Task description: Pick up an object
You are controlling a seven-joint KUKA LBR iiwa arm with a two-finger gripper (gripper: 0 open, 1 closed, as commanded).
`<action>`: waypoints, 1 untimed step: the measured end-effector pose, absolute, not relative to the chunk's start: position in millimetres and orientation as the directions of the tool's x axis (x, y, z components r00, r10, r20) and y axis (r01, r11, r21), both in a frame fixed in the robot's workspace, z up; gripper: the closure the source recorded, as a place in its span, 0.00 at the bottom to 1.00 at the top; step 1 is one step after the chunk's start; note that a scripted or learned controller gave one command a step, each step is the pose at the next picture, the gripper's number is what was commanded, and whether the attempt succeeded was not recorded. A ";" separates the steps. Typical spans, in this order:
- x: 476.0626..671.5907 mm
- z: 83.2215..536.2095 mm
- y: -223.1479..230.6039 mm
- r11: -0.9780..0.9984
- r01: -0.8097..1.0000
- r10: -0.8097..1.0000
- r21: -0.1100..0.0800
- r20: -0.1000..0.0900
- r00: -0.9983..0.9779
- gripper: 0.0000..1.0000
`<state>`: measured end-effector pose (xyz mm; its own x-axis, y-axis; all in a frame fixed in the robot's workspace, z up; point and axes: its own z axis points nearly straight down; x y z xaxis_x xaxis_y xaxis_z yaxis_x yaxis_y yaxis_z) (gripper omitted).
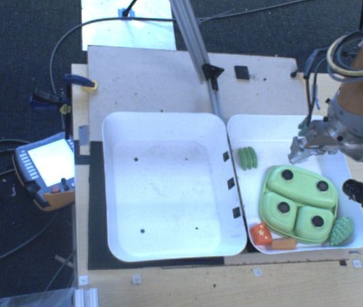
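We see two white bins side by side on a bench. The left bin (162, 184) has a bare white floor with a few small dark dots. The right bin (277, 133) holds all the toys.

The biggest toy is a light green plastic piece (298, 203) with four bumps and a dark dot on each bump. It lies in the middle of the right bin. Near the wall between the bins we see a small dark green ridged toy (248, 157), well apart from the big one. At the near edge of the right bin are a little red toy (261, 234) and a thin orange one (284, 243), both just beside the big green piece. A bumpy dark green toy (341, 231) sits in the near right corner.

The grey arm comes in from the right. Its gripper (305, 147) hangs above the far part of the right bin, just past the big green piece. We cannot tell how the gripper is set, and we see no toy in it.

A handheld controller (45, 170) with a bright screen lies to the left of the bench.
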<state>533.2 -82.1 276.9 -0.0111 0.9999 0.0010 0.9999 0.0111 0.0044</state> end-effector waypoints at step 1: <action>560.0 272.2 -24.4 0.012 1.000 1.000 0.004 0.001 -0.012 1.00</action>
